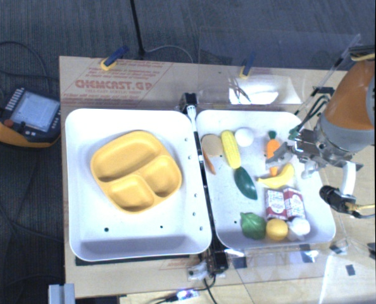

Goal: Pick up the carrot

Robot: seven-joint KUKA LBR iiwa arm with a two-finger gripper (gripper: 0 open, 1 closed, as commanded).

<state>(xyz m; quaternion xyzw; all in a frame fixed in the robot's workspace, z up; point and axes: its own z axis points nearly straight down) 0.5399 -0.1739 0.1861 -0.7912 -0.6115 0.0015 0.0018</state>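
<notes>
The carrot (273,148) is small and orange with a green top. It lies in the right bin (314,189), in its upper right part, just above a yellow banana (278,177). My gripper (295,152) hangs over the bin's right side, close to the carrot's right and slightly lower. Nothing visibly sits in the gripper. The grey wrist and its orange band (357,94) stretch away to the right edge of the view.
The right bin also holds a corn cob (230,148), a white egg (244,137), a dark green vegetable (245,183), a red and white packet (284,203), a green pepper (252,225), a lemon (276,229) and a white ball (299,227). A yellow divided plate (135,170) sits in the left bin (80,233).
</notes>
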